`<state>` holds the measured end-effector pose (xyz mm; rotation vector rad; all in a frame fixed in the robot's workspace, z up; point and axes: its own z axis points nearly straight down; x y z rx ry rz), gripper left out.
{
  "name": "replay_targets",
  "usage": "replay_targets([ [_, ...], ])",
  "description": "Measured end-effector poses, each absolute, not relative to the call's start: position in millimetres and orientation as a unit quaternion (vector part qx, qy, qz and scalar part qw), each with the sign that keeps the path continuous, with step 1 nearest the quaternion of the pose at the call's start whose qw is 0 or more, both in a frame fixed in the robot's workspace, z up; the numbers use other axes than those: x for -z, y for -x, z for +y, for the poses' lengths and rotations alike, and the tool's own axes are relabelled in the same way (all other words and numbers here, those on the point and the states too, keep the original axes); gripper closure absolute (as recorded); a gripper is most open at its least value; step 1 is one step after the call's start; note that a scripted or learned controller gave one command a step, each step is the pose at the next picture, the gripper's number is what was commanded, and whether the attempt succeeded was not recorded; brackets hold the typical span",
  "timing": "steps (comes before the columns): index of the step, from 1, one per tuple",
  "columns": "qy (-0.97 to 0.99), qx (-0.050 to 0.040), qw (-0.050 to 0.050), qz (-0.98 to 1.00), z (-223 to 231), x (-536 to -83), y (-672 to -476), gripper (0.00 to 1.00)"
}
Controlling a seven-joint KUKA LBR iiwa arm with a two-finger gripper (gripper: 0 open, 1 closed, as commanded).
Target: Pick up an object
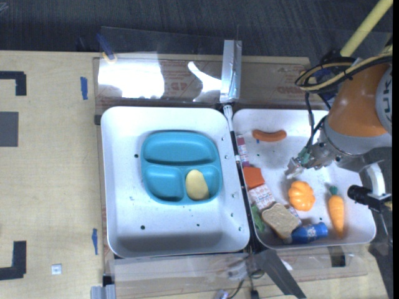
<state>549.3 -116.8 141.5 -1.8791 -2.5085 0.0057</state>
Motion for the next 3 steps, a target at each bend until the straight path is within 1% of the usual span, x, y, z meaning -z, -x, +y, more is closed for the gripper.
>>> replay_targets([
  [1, 0.47, 0.0014, -0.003, -0.882, -157.4, -88.4, -504.4, 1.0],
  [2, 0.53, 0.0021, -0.005, -0.848, -129.6, -88.5, -564.9, 1.0],
  [3, 0.521, 0.0024, -0.004, -0.854, -98.0, -165.0, -568.5, 1.0],
])
